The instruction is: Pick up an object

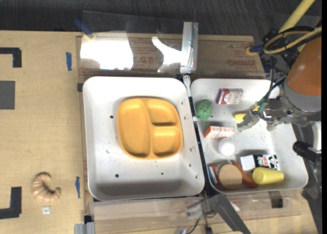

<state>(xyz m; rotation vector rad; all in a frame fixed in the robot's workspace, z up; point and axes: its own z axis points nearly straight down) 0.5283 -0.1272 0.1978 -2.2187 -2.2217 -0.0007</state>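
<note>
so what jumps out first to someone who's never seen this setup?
The yellow divided tray dominates, lying in the middle of the left bin. Next comes the right bin, cluttered with small items such as a green lump by its left wall and a yellow cylinder near its front edge. The gripper hangs over that bin's upper middle.

Two bins side by side on your counter (41,125)

Your left bin (97,141) holds a divided tray (149,127). Your right bin (291,174) holds a broccoli (204,109) near its left wall, cartons (229,96) behind, and a bottle (267,176) in front. A croissant (45,187) lies on the counter, far left.
</note>
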